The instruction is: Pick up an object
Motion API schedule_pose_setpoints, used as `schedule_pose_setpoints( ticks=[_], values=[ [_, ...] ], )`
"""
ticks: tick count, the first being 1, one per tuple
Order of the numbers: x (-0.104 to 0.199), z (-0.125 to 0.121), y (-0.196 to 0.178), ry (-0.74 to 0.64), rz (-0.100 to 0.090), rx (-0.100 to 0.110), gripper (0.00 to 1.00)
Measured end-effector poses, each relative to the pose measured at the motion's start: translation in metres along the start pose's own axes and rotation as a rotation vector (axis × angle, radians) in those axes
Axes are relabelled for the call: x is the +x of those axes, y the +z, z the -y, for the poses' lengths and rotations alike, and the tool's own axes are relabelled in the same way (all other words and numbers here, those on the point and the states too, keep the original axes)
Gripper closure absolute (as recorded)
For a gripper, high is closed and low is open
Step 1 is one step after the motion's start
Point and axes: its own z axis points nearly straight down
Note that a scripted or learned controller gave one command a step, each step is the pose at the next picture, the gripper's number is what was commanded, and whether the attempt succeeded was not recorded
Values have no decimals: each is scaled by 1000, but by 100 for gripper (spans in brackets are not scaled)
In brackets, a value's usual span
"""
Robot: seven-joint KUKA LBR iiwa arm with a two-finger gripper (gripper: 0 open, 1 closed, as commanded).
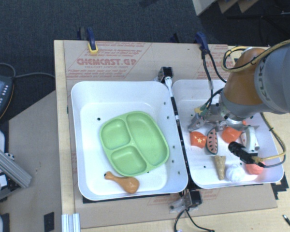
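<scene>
From my seat I see the arm (261,76) reaching in from the right and dropping into the right bin (183,93), its orange band sitting over the bin's back half. The gripper (213,122) is low among the toys near the bin's middle; I cannot tell how its fingers stand, and I see nothing clearly caught in it.

The right bin is crowded. An orange piece (198,139) lies near the left wall, with a watermelon slice (211,142) just beside it on the right. Another orange toy (230,134) sits close under the wrist. An ice cream cone (220,166) points toward the front rim, a white item (236,174) lies at the front edge, and a pink-orange piece (254,168) lies near the front right corner. A black part (238,150) reaches across above them. Little bare floor remains except a strip along the back left.

The left bin (82,110) has more room. A green divided plate (134,142) fills its middle, and a toy drumstick (123,181) lies just off the plate's front edge, near the front rim. Bare white floor runs along the back and left walls.

Both bins touch along the middle of the counter (111,57).
</scene>
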Motion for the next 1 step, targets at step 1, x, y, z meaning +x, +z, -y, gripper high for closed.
schedule_pose_setpoints(
  ticks=[1],
  values=[
    [0,-1,-13,2,1,-5,100]
  ],
)
